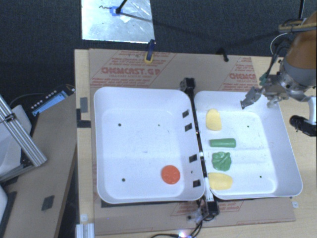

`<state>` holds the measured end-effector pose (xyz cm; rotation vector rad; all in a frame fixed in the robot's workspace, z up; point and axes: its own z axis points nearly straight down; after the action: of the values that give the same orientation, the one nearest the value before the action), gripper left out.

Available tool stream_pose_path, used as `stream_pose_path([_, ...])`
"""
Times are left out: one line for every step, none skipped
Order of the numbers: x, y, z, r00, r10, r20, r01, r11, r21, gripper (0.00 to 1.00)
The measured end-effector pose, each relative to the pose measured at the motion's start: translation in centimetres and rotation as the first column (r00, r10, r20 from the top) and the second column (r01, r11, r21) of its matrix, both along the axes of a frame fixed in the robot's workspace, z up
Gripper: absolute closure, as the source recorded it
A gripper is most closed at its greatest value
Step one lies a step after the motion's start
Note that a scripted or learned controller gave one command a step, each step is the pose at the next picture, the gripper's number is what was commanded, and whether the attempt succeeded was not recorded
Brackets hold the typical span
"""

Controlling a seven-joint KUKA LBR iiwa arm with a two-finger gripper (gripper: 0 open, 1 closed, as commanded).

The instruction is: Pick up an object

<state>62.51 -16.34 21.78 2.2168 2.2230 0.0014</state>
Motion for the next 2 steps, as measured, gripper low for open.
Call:
stream_pose_path([-4.7,6.2,-12.5,1.000,0.005,-0.014,-0.005,1.000,0.006,0.00])
stream_pose_path([-4.2,5.7,-10.7,1.000,0.001,0.001,-0.001,1.000,0.000,1.00])
